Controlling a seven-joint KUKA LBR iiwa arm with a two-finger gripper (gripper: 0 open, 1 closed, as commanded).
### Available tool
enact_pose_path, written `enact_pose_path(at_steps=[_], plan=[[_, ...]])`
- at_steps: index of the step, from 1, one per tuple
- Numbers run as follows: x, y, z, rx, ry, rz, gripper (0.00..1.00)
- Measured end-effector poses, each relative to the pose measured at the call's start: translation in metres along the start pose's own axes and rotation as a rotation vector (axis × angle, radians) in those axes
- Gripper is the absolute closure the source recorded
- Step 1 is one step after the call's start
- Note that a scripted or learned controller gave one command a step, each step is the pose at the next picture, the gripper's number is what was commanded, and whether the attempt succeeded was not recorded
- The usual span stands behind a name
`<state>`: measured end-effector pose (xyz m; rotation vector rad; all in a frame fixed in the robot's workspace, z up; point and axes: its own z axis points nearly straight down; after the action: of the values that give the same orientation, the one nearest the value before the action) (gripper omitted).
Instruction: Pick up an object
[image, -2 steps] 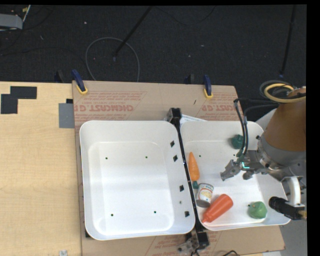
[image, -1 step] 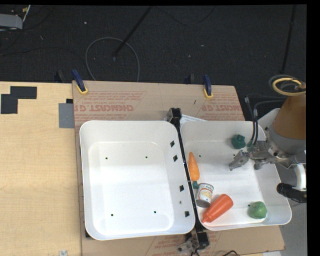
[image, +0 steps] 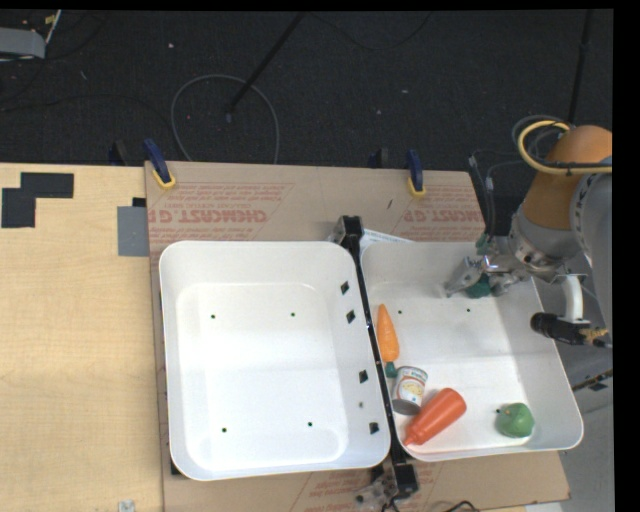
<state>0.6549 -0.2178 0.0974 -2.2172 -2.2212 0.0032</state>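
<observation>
1. Since any object will do, we judge the large carrot (image: 436, 416) the best candidate: it lies in the lower part of the right bin (image: 545, 385), probably a light, stiff, smooth plastic toy, best gripped across its thick middle.
2. Its long axis runs diagonally, tip toward lower left, blunt end toward upper right.
3. Touching it at upper left lies a small can (image: 409, 387); above that a small carrot (image: 387, 334) lies nearly vertical; a green fruit (image: 515, 420) sits apart at lower right.
4. The gripper (image: 482, 279) hovers at the bin's upper right; we cannot tell its state.
</observation>
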Motion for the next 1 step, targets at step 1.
enact_pose_path(at_steps=[1], plan=[[-0.0001,0.0009,-0.0133,-0.004,-0.002,-0.001,1.00]])
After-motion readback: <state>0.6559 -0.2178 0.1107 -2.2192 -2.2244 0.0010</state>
